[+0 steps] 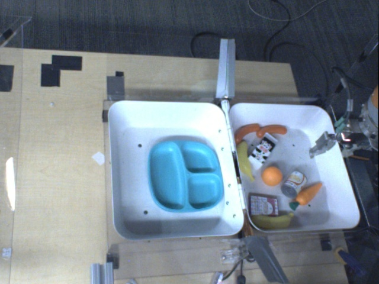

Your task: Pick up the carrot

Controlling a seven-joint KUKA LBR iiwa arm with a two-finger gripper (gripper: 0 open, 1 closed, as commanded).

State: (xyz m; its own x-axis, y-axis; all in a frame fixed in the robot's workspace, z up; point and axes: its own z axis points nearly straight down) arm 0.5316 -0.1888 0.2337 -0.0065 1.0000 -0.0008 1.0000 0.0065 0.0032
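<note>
A blue tray (185, 175) is sitting in the left bin (127, 129). Over in the right bin (320, 114), the carrot (309, 194) is lying near the front right, just beside a small can (292, 183). It's looking light, stiff and a bit slick, so I'd be pinching mid-body. The gripper (323, 142) is hanging nearby; can't tell its grasp state.

You see two smooth, faintly glossy white plastic bins (169, 114) on a pale matt wooden bench (53, 158). The blue tray (185, 175) looks like smooth plastic, the carrot (309, 193) matt orange, the small can (292, 183) shiny metal.
</note>
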